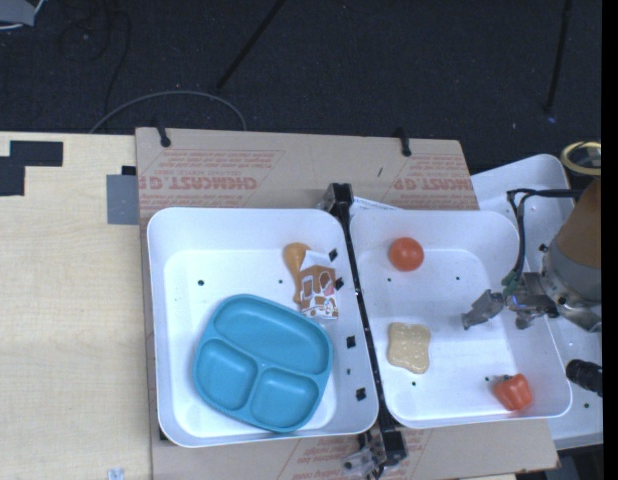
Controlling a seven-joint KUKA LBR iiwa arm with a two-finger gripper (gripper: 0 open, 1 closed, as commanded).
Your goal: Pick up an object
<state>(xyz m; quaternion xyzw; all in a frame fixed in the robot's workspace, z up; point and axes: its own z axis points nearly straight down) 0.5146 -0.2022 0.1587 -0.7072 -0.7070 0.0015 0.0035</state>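
Okay, left bin (pixel 174 268): blue divided plate (pixel 261 362) is filling the lower half, small printed packet (pixel 318 293) sitting near the divider. Right bin (pixel 489 230): red ball (pixel 406 254) lying toward the back, pale flat piece (pixel 409 347) near the left wall, open floor mid-bin. Gripper (pixel 489 308) is hovering over the right side, fingers spread, pinching nothing. Orange-red pepper (pixel 513 391) is resting in the near right corner.

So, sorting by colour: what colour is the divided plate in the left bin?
Light blue; the divided plate shows plainly in the camera view.
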